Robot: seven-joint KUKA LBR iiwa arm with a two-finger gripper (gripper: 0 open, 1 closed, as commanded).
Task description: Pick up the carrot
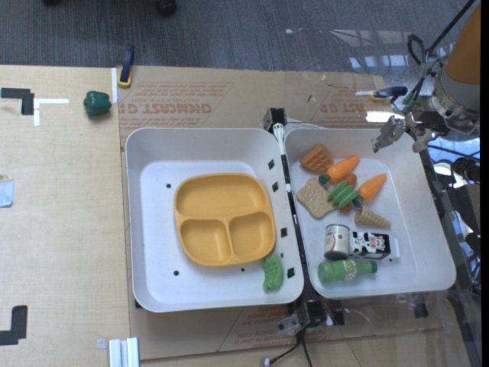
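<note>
Two orange carrot-shaped pieces lie in the right bin point(428, 228). One carrot point(343, 166) has a green top and rests beside a brown waffle piece point(315, 159). The other orange piece point(372, 186) lies just right of a green vegetable point(344, 196). My gripper point(401, 134) hangs over the bin's far right corner, up and to the right of both carrots and touching neither. Its fingers stand open with nothing between them.
The right bin also holds a bread slice point(312, 197), a cracker wedge point(373, 219), a small can point(337, 239), a black-and-white carton point(373, 244) and a green bottle point(345, 269). The left bin point(145, 228) holds a yellow divided plate point(225, 218) and a green piece point(272, 272).
</note>
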